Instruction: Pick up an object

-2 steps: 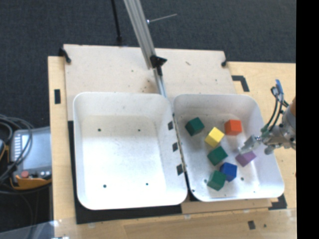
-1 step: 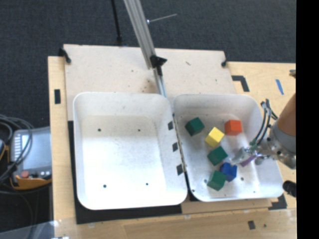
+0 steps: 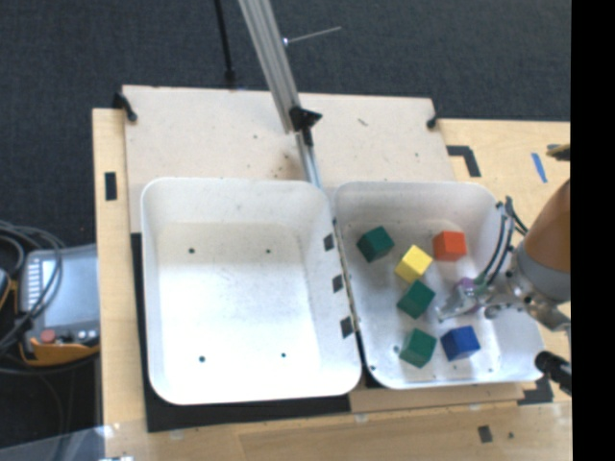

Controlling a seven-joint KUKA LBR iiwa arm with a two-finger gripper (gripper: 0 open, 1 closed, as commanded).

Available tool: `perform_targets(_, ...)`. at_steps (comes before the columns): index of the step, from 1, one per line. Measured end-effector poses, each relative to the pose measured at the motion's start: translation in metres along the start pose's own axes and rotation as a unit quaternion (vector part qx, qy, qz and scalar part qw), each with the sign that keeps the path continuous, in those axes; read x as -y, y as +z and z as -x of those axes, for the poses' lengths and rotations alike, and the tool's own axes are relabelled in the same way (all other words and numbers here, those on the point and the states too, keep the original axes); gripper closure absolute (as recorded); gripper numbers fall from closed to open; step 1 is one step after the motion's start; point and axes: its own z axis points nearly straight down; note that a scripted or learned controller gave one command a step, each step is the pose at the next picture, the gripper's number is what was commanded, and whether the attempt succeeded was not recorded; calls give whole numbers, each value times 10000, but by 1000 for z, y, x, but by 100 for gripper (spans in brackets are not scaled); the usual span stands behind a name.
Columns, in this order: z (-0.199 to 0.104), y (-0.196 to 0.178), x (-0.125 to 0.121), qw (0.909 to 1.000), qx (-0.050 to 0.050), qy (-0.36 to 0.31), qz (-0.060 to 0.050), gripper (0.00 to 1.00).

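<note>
Nearest the camera, along the bottom edge, runs the pale wooden counter (image 3: 288,435), which bears two shallow white bins side by side. All the blocks lie in the right bin (image 3: 404,200), and the claw (image 3: 459,301) hangs over its middle, low among them, at the end of the grey arm (image 3: 543,257) that reaches in from the right. How far the claw is open cannot be told; its metal parts blur together, and no block can be seen between them.

Just below the claw sits a blue cube (image 3: 460,342), very close to it. Left of that, below and to the claw's left, lies a green cube (image 3: 418,347). A second green cube (image 3: 416,300) is just to the claw's left, near it. Up and to the left is a yellow cube (image 3: 414,262), and further up-left a third green cube (image 3: 375,244). Straight above the claw rests an orange cube (image 3: 449,246).

Far to the claw's left stands the left bin (image 3: 163,209). A slanted metal rail (image 3: 274,56) rises beyond both bins.
</note>
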Motion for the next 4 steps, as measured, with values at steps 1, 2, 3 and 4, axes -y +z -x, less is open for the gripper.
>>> perform_targets(1, 0, -6, 1, 10000, -18, 37, -20, 100)
perform_targets(2, 1, -71, -3, 10000, -7, -2, -15, 100)
perform_targets(3, -5, -121, 0, 10000, -11, -10, -20, 100)
perform_targets(4, -4, -159, -2, 10000, -15, -11, -30, 100)
